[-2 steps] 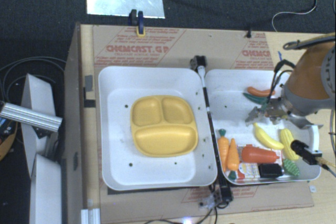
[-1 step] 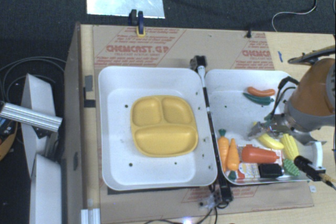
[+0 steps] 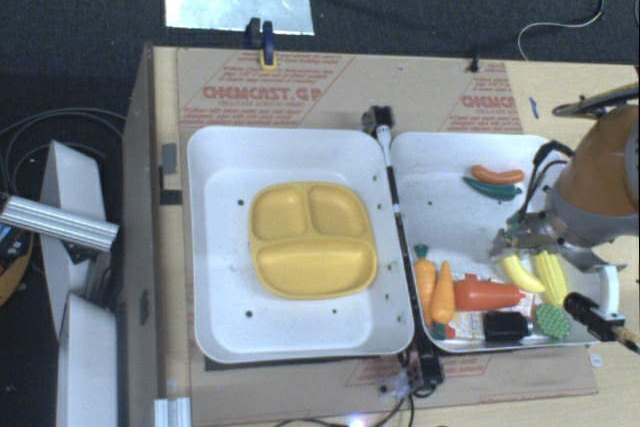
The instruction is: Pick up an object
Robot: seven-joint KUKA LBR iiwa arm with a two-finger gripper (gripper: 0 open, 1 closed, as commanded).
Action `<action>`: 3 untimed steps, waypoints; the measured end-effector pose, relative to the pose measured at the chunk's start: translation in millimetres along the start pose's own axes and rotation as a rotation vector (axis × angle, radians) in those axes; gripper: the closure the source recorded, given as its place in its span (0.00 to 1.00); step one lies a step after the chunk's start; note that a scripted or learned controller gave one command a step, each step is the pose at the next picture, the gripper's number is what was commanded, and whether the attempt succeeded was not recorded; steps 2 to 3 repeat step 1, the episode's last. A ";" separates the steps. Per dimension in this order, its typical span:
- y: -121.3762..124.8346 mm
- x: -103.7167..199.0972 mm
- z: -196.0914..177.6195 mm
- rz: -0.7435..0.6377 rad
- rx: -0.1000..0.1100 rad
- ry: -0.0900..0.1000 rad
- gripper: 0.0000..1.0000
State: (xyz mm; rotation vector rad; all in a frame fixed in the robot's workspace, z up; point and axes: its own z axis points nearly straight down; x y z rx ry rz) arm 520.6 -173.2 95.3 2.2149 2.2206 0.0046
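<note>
The right bin (image 3: 440, 165) holds several toy foods. An orange and green pepper (image 3: 493, 178) lies at its back. Along the front lie two carrots (image 3: 432, 287), a red piece (image 3: 487, 293), a black block (image 3: 505, 325) and a green knobbly piece (image 3: 552, 319). A yellow banana (image 3: 520, 273) and a corn cob (image 3: 550, 271) lie side by side at the right. My gripper (image 3: 513, 243) hangs low over the banana's upper end, reaching in from the right. The wrist hides its tips.
The left bin (image 3: 215, 215) holds a yellow three-compartment plate (image 3: 310, 240). A ridge (image 3: 395, 215) divides the two bins. The grey and orange arm (image 3: 600, 180) covers the right bin's right side. Bare white floor shows in the middle of the right bin.
</note>
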 end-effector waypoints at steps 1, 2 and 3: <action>102.3 75.5 -31.7 -0.003 0.001 0.003 1.00; 102.3 75.5 -31.7 -0.003 0.001 0.003 1.00; 102.3 75.5 -31.7 -0.003 0.001 0.003 1.00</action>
